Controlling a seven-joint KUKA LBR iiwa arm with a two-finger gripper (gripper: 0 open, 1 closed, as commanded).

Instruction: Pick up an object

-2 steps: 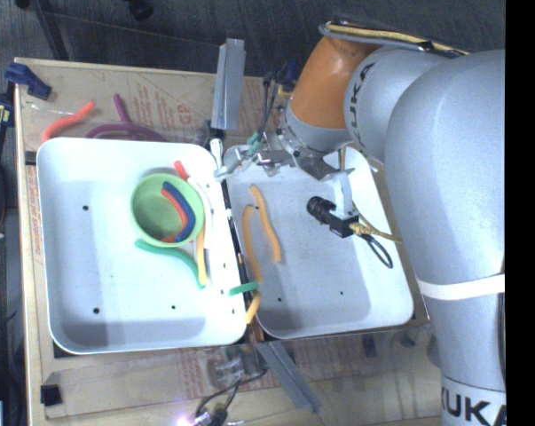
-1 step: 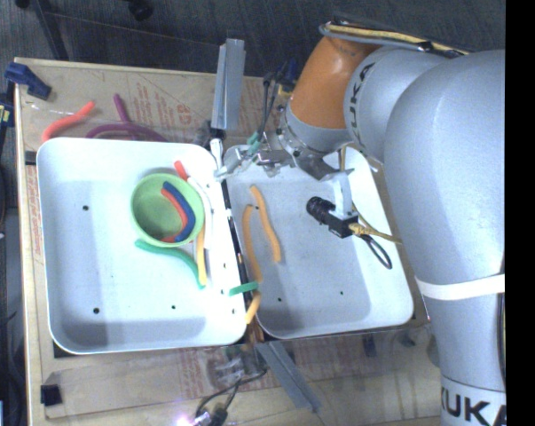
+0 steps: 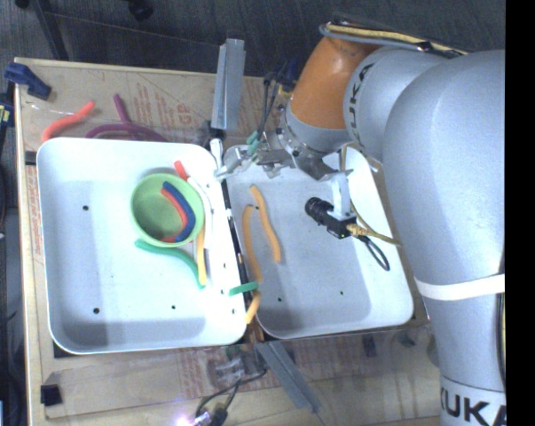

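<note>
Gripper (image 3: 249, 160) at right bin (image 3: 373, 313) top-left corner | finger state indeterminable | orange strip (image 3: 269, 229) just below, apart

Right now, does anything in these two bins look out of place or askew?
Yes. A yellow strip and a green piece lie across the rims where the left bin meets the right bin, in neither one fully. The green bowl in the left bin is tipped, with red and blue pieces inside.
</note>
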